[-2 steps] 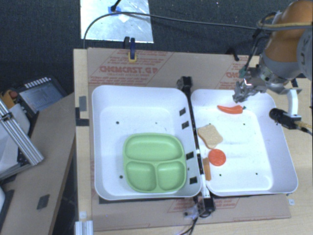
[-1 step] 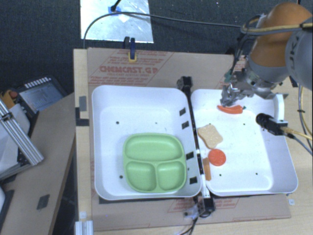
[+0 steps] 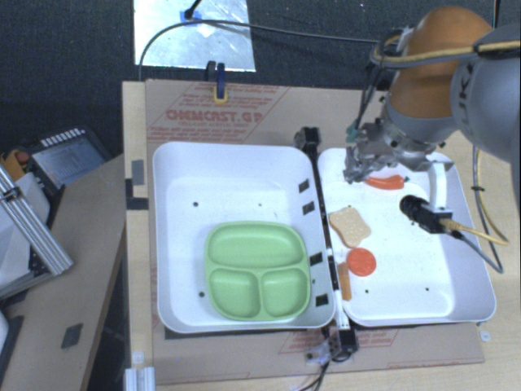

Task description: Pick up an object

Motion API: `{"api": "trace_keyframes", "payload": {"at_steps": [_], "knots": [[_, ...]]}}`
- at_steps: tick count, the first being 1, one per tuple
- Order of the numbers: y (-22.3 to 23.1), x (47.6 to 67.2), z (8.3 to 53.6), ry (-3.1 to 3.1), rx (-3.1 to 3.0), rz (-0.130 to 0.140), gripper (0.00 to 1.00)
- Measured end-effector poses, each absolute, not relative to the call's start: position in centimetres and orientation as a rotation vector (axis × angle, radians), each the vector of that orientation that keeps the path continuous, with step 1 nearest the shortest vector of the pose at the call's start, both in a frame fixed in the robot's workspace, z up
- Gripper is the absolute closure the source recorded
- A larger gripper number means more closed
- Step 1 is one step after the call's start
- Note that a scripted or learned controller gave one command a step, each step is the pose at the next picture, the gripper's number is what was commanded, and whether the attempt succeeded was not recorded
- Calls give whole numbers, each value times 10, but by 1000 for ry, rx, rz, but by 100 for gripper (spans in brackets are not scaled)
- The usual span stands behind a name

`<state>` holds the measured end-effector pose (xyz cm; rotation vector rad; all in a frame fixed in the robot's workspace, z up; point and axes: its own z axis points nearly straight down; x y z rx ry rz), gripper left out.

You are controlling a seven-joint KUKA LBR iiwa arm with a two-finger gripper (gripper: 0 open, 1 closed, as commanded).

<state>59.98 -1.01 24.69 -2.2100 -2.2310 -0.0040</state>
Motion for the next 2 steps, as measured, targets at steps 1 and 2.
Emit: {"api": "trace_keyframes", "payload": {"at_steps": [1, 2], "knots": [[37, 593, 235, -2231, -2210, -3, 100], [90, 572, 221, -2230, -2209, -1, 100]]}}
